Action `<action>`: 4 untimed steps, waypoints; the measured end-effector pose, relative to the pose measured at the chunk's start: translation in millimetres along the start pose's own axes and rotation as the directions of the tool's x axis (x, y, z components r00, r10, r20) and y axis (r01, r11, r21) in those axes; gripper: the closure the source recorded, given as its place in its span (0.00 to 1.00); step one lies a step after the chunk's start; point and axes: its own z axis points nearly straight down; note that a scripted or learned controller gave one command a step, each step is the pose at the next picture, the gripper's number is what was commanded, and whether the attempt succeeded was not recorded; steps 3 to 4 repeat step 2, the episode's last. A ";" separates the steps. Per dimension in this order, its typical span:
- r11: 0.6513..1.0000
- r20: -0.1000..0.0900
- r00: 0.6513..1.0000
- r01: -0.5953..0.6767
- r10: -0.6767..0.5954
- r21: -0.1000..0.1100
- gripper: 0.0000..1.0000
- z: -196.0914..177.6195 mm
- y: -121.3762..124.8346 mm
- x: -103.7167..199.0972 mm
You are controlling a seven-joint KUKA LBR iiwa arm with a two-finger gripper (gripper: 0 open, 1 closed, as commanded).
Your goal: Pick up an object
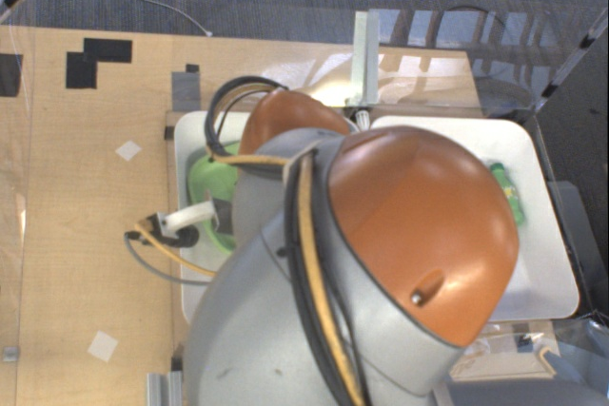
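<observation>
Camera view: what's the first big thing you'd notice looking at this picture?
The robot arm jumps out first: a huge grey body with shiny orange domes, crowding the middle and bottom of the camera view. Behind it sit two white bins; the right bin has a small green object peeking out beside the arm, and something bright green shows in the left bin.

The arm (314, 299) bulks large under the camera, its grey body and orange dome (419, 223) foremost, black and yellow cables (314, 299) running along it. Its far end is hidden behind it.
</observation>
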 end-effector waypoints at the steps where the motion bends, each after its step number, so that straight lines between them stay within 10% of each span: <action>1: 1.000 0.005 1.000 0.001 -0.001 0.003 1.00 0.7 2.8 20.7; 2: 1.000 -0.009 1.000 -0.002 0.002 -0.007 1.00 -80.8 5.3 22.4; 4: 1.000 -0.009 1.000 -0.002 0.002 -0.007 1.00 -80.8 5.3 22.4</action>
